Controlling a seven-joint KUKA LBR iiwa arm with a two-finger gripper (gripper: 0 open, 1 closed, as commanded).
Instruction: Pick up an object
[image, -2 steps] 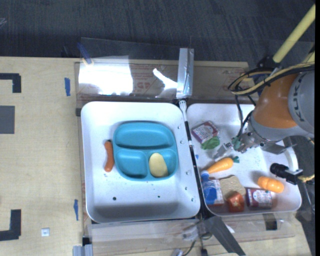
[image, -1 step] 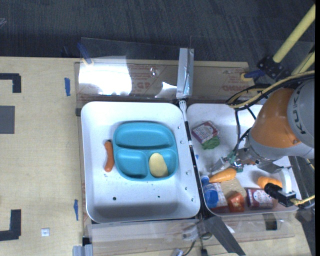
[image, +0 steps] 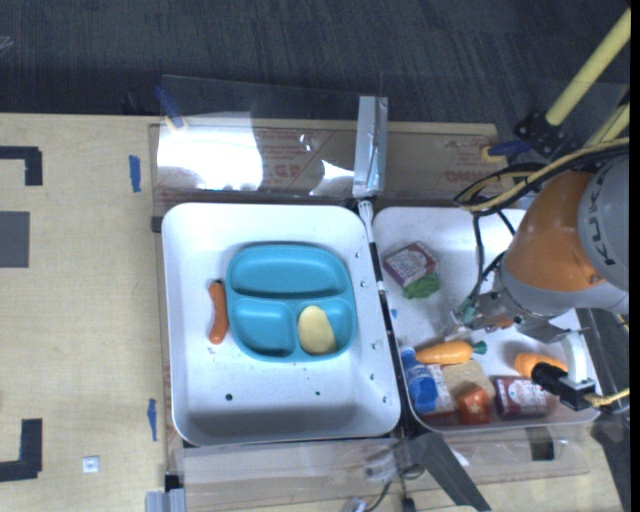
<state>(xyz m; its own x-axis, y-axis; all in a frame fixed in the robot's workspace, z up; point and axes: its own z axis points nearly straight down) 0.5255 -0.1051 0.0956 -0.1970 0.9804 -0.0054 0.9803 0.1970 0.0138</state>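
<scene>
My gripper (image: 478, 318) hangs low in the right bin (image: 450, 225), under the orange wrist band, just above an orange carrot (image: 445, 352) with a green top. To the carrot's lower left lies a blue and white packet (image: 422, 388), with a red-brown item (image: 474, 402) and a dark red packet (image: 522, 396) along the front wall. A second orange piece (image: 532, 363) lies to the right. At the back of this bin sit a red-and-white wrapped packet (image: 409, 264) and a green piece (image: 423, 287).
The left bin (image: 190, 300) bears a blue divided tray (image: 290, 300) with a yellow potato-like item (image: 316, 329) in its front right compartment. An orange sausage-shaped toy (image: 217, 312) lies left of the tray. A clear divider (image: 369, 145) stands behind the bins.
</scene>
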